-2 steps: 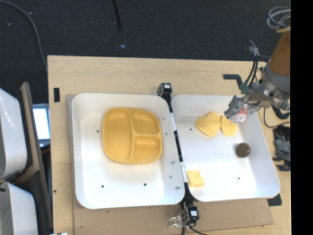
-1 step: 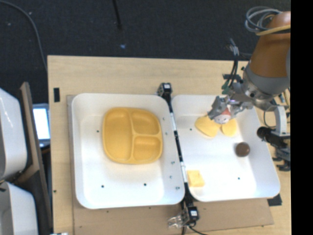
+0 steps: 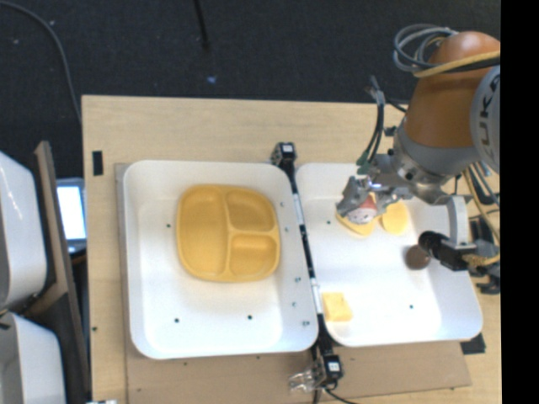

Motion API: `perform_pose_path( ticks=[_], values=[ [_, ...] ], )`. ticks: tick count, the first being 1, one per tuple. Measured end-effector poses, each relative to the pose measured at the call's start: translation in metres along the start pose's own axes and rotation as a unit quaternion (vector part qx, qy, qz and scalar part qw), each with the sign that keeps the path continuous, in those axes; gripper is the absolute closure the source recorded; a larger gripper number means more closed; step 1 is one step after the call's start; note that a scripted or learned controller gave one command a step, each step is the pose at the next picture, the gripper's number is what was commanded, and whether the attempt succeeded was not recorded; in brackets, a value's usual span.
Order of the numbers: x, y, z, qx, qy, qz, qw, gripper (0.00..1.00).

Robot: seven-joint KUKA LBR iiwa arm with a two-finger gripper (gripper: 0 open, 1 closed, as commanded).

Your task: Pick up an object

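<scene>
Pick not yet confirmed; nothing is seen lifted. Lower centre, the right bin (image 3: 438, 310) holds 1 yellow block (image 3: 338, 306); mid-right, a brown piece (image 3: 417, 257). Further up, the gripper (image 3: 364, 200) sits over yellow pieces (image 3: 393, 219); its opening cannot be told. Left bin (image 3: 152, 310) holds 1 tray (image 3: 227, 231).

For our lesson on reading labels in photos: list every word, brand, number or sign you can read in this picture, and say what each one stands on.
"UK": large white letters on the grey arm, cut off at the picture's edge, so only part of a longer marking.
Red-and-white object under the gripper in the right bin: any print too small and blurred to read.
Yellow divided tray, left bin: no text.
</scene>
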State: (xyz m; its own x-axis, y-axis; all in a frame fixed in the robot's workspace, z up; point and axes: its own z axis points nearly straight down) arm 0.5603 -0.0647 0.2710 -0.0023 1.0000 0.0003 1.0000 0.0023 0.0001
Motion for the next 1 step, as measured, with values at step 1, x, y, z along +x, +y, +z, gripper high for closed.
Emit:
perform_pose_path(
  ticks=[1],
  values=[
    [0.0456,-0.0121,-0.0023,-0.001,0.0,0.0,1.0,1.0]
  ],
)
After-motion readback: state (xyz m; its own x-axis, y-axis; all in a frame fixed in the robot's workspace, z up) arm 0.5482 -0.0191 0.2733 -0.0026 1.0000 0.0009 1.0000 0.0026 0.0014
